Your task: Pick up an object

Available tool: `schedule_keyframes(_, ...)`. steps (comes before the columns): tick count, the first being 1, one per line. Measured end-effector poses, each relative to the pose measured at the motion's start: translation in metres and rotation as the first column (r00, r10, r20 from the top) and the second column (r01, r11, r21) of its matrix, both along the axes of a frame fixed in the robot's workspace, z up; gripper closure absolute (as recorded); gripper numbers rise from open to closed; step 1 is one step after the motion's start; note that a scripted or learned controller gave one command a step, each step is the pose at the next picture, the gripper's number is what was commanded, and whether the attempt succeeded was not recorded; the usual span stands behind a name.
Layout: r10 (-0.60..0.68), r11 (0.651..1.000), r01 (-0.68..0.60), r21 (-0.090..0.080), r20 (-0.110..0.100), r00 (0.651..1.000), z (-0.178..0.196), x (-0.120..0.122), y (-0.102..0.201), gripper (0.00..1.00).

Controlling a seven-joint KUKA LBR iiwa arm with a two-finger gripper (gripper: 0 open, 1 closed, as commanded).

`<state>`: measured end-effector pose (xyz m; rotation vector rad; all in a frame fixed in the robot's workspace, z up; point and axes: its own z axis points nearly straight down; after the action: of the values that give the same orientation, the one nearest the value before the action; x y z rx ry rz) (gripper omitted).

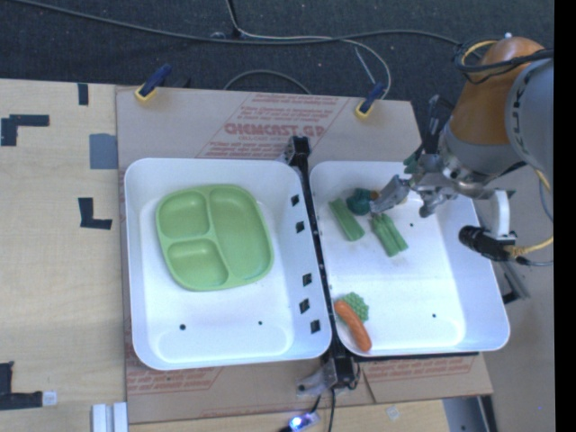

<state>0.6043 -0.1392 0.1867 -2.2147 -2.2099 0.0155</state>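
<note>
Front edge: toy carrot (354, 325) with a leafy green top (357, 305), lying in the right bin (450, 304) at its front left corner, close to the divider between the bins.
Surface: pale wooden bench (54, 268) with black tape marks; brown cardboard sheet (270, 120) under both bins, held at its far corners by two clamps with yellow and blue handles (153, 82).
Room: dark carpet (135, 7) beyond the far edge of the bench, black cables (297, 39) trailing across it.
Left bin (144, 322): white, shallow — green divided plate (214, 236) with three compartments, set toward the far left corner.
Right bin, far left part: two green ridged sticks, one (346, 218) nearer the divider, the other (389, 235) beside it toward the bin's middle; small dark teal piece (361, 202) touching the far end of the first stick, too small to identify.
Arm: grey body with orange band (490, 97), reaching in over the right bin's far right corner; black cable fitting (481, 239) over the right rim.
Gripper (409, 198): low over the far part of the right bin, one grey finger (389, 195) slanting toward the teal piece — tip just beside it and just above the far end of the second stick.
Jaws: spread apart, nothing visible between them.
In the way: nothing lying on top of either stick; teal piece crowding the first stick's far end.
</note>
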Motion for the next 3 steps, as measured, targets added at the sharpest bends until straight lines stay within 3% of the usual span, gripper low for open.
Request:
schedule_keyframes(1, 0.004, 1.0, -0.004, -0.002, 0.014, 1.0, 0.008, 0.003, 0.0, 0.0)
schedule_keyframes(2, 0.003, 1.0, -0.003, -0.002, 0.008, 1.0, -0.053, -0.006, -0.001, 0.0)
schedule_keyframes(3, 0.004, 1.0, -0.004, -0.002, 0.015, 1.0, -0.104, -0.006, 0.0, 0.0)
